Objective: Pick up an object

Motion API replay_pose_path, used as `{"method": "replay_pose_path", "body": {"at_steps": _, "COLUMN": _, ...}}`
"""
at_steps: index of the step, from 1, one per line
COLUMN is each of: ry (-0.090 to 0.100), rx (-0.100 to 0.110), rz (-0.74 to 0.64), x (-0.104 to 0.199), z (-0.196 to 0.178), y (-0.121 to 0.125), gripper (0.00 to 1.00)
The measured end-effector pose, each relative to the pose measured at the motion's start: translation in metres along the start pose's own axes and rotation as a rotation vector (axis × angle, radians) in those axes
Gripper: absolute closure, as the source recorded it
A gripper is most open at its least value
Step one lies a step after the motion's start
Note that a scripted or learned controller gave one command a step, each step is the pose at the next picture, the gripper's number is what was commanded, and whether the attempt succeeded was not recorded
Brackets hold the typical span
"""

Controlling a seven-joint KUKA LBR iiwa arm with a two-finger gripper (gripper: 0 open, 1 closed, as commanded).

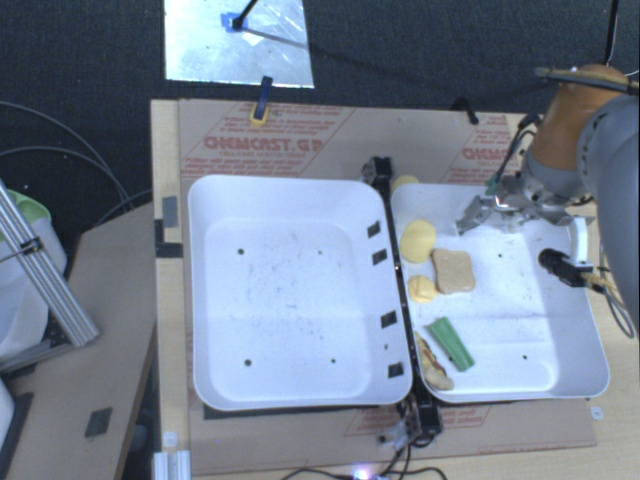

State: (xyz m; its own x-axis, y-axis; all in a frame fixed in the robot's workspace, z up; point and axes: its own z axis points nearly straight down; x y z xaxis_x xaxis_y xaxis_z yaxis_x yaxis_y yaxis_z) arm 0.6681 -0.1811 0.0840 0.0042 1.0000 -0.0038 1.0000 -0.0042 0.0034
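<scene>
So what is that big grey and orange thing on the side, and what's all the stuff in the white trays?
That grey and orange thing is a robot arm. It reaches in from the right side of the picture. A camera fixed above the bench took this picture, looking down at a slant. At the arm's end is its gripper, the part meant for grabbing, hanging over the top of the right tray. I can't see anything in it. In that tray lie a yellow ball, a tan block like a slice of bread, a smaller yellow lump, a green stick and a brownish piece. The left tray sits right beside it.
</scene>
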Motion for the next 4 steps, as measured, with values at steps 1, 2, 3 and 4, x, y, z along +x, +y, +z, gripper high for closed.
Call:
{"method": "replay_pose_path", "body": {"at_steps": 1, "ry": 0.007, "rx": 0.010, "rz": -0.003, "x": 0.034, "z": -0.002, "y": -0.099, "gripper": 0.00}}
{"method": "replay_pose_path", "body": {"at_steps": 2, "ry": 0.009, "rx": -0.010, "rz": -0.020, "x": 0.158, "z": -0.108, "y": -0.062, "gripper": 0.00}}
{"method": "replay_pose_path", "body": {"at_steps": 3, "ry": 0.000, "rx": 0.001, "rz": 0.000, "x": 0.068, "z": 0.004, "y": -0.014, "gripper": 0.00}}
{"method": "replay_pose_path", "body": {"at_steps": 4, "ry": 0.006, "rx": 0.008, "rz": -0.005, "x": 0.099, "z": -0.001, "y": -0.088, "gripper": 0.00}}
